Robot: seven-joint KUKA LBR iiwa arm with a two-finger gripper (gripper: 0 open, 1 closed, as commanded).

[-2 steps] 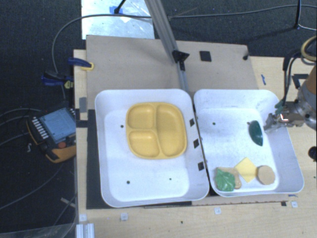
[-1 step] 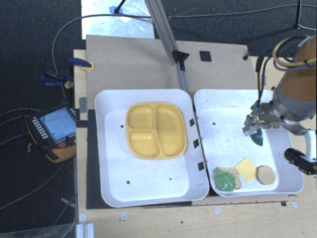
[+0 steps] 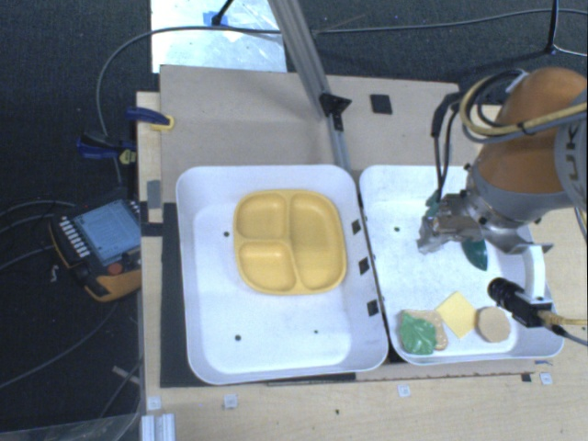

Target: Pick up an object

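No readable text, label, brand, number or sign anywhere; small screen of the handheld pendant [image 3: 99, 231] left of the bench too blurred to make out; nothing legible on bins or objects.

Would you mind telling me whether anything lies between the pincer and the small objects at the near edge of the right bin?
Nothing visible does. The pincer hangs over bare white floor of the right bin, and the green object, yellow block and tan round piece lie below it in the view.
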